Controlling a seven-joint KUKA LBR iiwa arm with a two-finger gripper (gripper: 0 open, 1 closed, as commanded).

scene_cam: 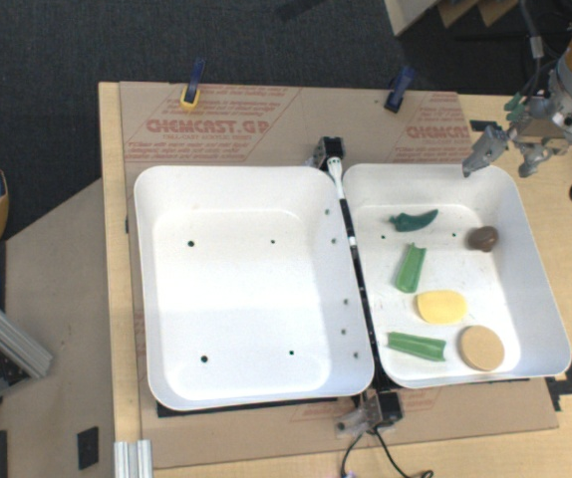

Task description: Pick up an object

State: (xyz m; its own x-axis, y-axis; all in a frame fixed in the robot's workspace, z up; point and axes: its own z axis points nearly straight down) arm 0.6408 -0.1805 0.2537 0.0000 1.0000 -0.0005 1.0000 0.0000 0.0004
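The right white bin (pixel 531 267) holds several small objects: a dark teal curved piece (pixel 414 221), a brown round lump (pixel 482 237), an upright green stick (pixel 411 268), a yellow oval (pixel 440 307), a green stick lying flat (pixel 416 346) and a tan disc (pixel 481 348). My gripper (pixel 506 157) hangs above the bin's far right corner, open, its two grey fingers spread with nothing between them. It is well above and behind the brown lump.
The left white bin (pixel 156 267) sits beside the right one on a cardboard sheet (pixel 266 118). Blue and yellow clamps (pixel 193 86) and a blue clamp (pixel 400 88) hold the sheet's far edge. A black divider strip (pixel 348 237) runs between the bins.
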